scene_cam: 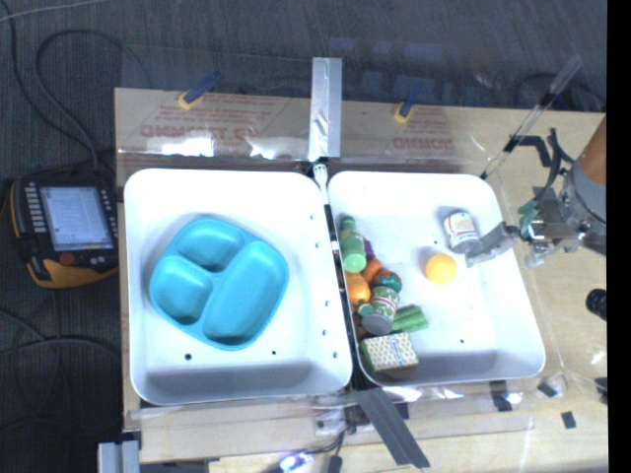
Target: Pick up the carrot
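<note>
The right bin (pixel 513 308) is my landmark. To its left, touching along the shared rim, sits the left bin (pixel 158 363), and inside that lies a blue divided tray (pixel 219 282). My gripper (pixel 488 246) reaches in over the right bin's right rim, near its upper right corner; whether it is apart or together I cannot tell from here, and nothing shows clamped in it. Against the right bin's left wall is a heap of small things: a green bottle (pixel 351 246) at the top, a patterned box (pixel 390 352) at the bottom, and the carrot (pixel 358 289) in between, orange, hard against the wall. A small can (pixel 459 230) lies in the bin's upper middle, just beside my gripper, with an orange ball (pixel 441 268) just below it.
</note>
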### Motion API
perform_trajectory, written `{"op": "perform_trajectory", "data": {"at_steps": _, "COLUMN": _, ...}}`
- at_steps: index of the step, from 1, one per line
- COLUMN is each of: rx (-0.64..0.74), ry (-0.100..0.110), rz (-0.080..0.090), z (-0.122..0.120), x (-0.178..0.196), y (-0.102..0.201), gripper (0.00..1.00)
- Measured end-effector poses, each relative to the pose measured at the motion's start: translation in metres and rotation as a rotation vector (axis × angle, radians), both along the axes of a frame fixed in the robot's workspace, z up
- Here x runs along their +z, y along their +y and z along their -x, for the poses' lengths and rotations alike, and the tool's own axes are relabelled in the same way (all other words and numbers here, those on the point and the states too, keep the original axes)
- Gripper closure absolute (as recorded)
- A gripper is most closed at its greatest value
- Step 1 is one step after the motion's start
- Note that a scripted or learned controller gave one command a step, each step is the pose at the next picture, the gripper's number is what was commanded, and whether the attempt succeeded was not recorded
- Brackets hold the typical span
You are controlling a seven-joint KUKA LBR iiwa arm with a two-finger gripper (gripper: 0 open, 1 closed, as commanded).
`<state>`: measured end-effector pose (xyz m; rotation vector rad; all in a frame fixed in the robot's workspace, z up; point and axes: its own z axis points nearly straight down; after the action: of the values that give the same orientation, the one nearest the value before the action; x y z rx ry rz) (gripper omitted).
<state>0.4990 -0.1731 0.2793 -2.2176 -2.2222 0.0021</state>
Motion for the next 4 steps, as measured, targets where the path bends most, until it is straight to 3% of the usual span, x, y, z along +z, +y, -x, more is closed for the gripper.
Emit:
{"op": "perform_trajectory", "data": {"at_steps": 1, "rx": 0.164, "ry": 0.000, "rz": -0.001, "z": -0.044, "x": -0.097, "y": -0.016, "gripper": 0.00}}
{"op": "perform_trajectory", "data": {"at_steps": 2, "rx": 0.270, "ry": -0.008, "rz": 0.004, "z": -0.075, "x": -0.188, "y": 0.001, "gripper": 0.00}}
{"op": "perform_trajectory", "data": {"at_steps": 3, "rx": 0.194, "ry": -0.021, "rz": -0.005, "z": -0.048, "x": -0.186, "y": -0.038, "gripper": 0.00}}
{"op": "perform_trajectory", "data": {"at_steps": 4, "rx": 0.018, "ry": -0.002, "rz": -0.005, "z": -0.036, "x": -0.152, "y": -0.046, "gripper": 0.00}}
